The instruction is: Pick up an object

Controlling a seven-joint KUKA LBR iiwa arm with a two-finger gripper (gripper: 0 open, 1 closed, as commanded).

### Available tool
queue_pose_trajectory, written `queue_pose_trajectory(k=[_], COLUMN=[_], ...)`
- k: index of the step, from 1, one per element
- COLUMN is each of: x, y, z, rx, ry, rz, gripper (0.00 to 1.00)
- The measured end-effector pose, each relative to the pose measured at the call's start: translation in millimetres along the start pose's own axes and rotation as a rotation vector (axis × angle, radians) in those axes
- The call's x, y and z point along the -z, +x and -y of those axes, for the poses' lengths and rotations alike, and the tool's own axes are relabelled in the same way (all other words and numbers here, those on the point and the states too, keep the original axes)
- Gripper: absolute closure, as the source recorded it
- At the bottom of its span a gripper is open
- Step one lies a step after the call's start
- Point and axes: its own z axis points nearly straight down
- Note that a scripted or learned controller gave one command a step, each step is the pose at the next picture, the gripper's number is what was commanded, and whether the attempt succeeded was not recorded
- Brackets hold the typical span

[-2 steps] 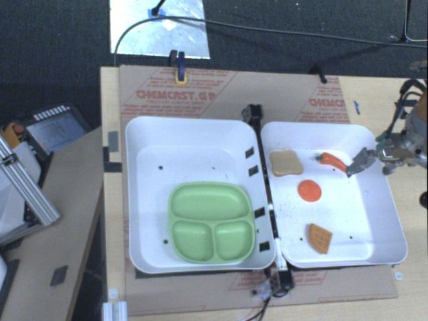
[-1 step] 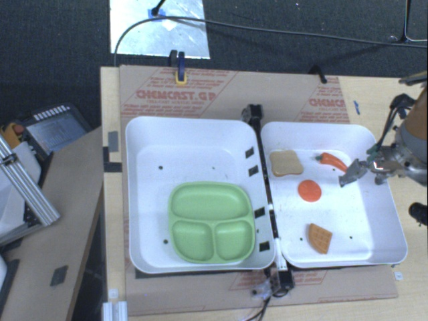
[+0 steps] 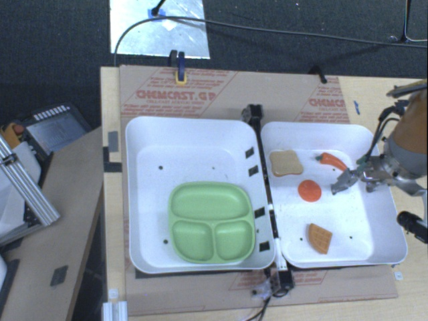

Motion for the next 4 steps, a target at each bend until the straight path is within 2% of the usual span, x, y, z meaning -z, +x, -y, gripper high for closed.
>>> queue_pose_trajectory(k=[1, 2, 3, 4], x=[-62.9, -48.7, -4.3, 58.7], y=[1.4, 0.4, -1.8, 1.4], z=[-0.1, -2.1, 0.6, -6.4], rx=[0.0, 0.001, 0.0, 0.004], ry=[0.002, -0.005, -0.007, -0.01], rz=[-0.001, 0.002, 0.002, 0.003], gripper=[0.0, 1.0, 1.0, 1.0])
